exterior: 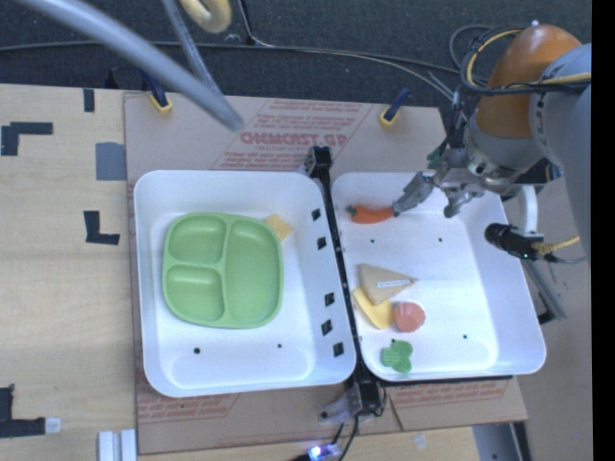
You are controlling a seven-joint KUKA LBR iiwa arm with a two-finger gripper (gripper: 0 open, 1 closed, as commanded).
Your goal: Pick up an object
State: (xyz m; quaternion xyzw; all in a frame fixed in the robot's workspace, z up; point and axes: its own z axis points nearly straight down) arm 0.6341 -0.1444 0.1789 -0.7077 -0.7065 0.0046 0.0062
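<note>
Two shallow white bins sit side by side on a brown cardboard sheet. The left bin holds one green divided plate with three compartments, and one small yellow piece lies just beside the plate's upper right corner.

The right bin holds five small things. One orange carrot lies near the bin's upper left corner. Lower, toward the middle, one tan wedge rests touching one yellow wedge below it. One round pink-red piece sits just beside the yellow wedge, and one green leafy piece lies near the bin's lower edge.

The gripper hangs over the upper part of the right bin, at the right of the frame. Its two fingers are spread apart with nothing between them; the left fingertip is just beside the carrot's right end, and whether it touches cannot be told.

The cardboard sheet carries red printing and is pinned by two yellow clamps, one at the upper left and one at the upper middle. It lies on a light wooden bench marked with dark tape pieces. Dark carpet-like floor crosses the top of the frame, with black cables running over it.
</note>
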